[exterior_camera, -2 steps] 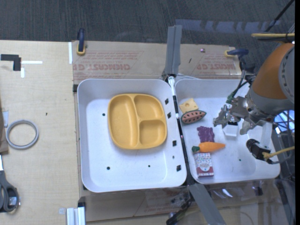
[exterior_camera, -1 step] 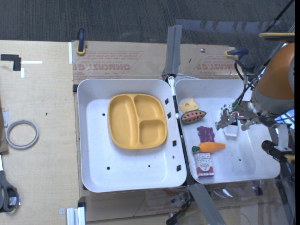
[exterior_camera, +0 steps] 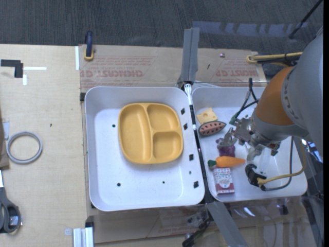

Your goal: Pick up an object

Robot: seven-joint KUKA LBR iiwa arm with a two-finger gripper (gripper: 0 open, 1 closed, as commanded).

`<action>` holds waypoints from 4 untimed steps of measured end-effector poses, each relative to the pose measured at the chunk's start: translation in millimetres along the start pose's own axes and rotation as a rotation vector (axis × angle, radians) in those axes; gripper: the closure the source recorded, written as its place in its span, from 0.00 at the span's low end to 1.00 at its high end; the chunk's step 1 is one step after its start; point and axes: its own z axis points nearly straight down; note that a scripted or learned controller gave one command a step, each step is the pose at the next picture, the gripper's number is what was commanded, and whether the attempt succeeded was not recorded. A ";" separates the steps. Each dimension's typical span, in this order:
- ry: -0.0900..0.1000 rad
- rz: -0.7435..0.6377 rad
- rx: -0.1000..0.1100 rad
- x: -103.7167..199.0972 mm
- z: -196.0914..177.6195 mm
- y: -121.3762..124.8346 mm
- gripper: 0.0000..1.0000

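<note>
My gripper (exterior_camera: pixel 239 140) hangs low in the right bin (exterior_camera: pixel 288 187), with the orange-banded wrist just to its right. Right beside it on the left lies a small purple toy (exterior_camera: pixel 225 149), and I cannot tell whether they touch. An orange carrot (exterior_camera: pixel 229 161) lies just below the purple toy. A yellow cheese wedge (exterior_camera: pixel 207 115) and a brown oval toy (exterior_camera: pixel 211 128) sit at the bin's upper left. A small red box (exterior_camera: pixel 223 181) lies near the front wall. A black and yellow cable (exterior_camera: pixel 267 181) loops under the wrist.
The left bin (exterior_camera: pixel 103 179) holds a yellow divided plate (exterior_camera: pixel 150 133). On the bench at the left lie a grey tape ring (exterior_camera: pixel 22 147) and scissors (exterior_camera: pixel 8 216). A grey divider bar (exterior_camera: pixel 189 55) runs up between the bins.
</note>
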 end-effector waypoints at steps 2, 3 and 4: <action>-0.001 0.056 0.000 7.1 -99.4 -49.4 1.00; -0.001 0.056 0.000 7.2 -99.4 -49.5 0.00; -0.001 0.342 0.002 -15.6 1.0 -40.7 0.00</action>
